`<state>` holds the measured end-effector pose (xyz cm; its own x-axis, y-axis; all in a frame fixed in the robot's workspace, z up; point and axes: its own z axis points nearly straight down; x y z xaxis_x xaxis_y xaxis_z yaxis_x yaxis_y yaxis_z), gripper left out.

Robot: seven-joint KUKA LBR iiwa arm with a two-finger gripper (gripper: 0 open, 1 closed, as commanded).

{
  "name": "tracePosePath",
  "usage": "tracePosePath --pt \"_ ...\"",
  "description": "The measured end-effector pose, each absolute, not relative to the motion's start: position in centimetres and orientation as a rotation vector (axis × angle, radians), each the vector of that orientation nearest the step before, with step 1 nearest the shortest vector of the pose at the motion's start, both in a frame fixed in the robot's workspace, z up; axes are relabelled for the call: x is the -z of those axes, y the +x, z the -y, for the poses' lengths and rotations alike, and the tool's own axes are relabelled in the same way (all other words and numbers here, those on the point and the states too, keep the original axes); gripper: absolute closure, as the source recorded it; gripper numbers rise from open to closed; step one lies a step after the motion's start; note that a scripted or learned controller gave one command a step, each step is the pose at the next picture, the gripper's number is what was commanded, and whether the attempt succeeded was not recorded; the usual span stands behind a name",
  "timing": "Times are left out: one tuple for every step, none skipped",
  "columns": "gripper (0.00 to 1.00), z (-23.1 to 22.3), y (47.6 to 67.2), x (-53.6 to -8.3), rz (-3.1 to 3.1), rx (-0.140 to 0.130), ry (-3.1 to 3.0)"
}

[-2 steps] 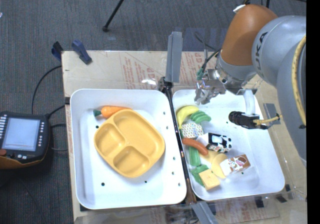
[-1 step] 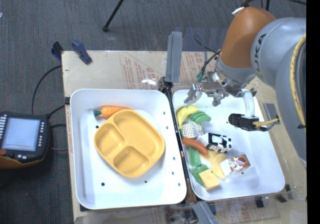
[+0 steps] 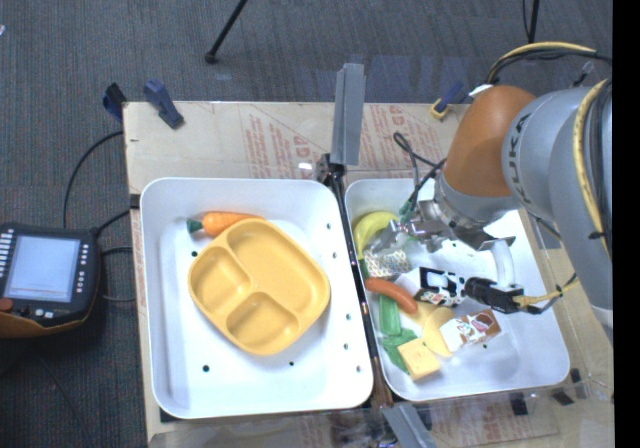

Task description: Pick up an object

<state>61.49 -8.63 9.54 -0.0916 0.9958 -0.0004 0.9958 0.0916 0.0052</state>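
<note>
The arm (image 3: pixel 545 151) reaches in from the right of the frame over the right bin (image 3: pixel 545 361), its gripper (image 3: pixel 400 236) low among a clutter of toy food (image 3: pixel 420 321). A carrot (image 3: pixel 222 222) lies half-hidden behind a yellow tray (image 3: pixel 258 284) in the left bin (image 3: pixel 170 356).

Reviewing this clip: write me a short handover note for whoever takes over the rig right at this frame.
Gripper: down in the right bin, at its left side among the clutter; whether its fingers are open or shut cannot be made out, and no object is visibly between them.
Right bin items: yellow banana, red sausage, green piece, cheese wedge, small cartons.
Left bin: yellow divided plate with a carrot just behind it.
Done: arm has reached into the pile.
Left: secure one object and lift it; no pick is confirmed yet.
</note>
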Motion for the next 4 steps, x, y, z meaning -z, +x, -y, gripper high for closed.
tracePosePath --pt "1.0 8.7 61.7 -10.7 -2.311 -0.013 2.119" --pt "0.0 8.7 61.6 -10.6 -2.311 -0.013 2.12" --pt "0.0 11.5 49.6 -8.7 -2.571 0.0 1.807" --pt "1.0 11.5 49.7 -9.7 -2.567 -0.002 1.813"
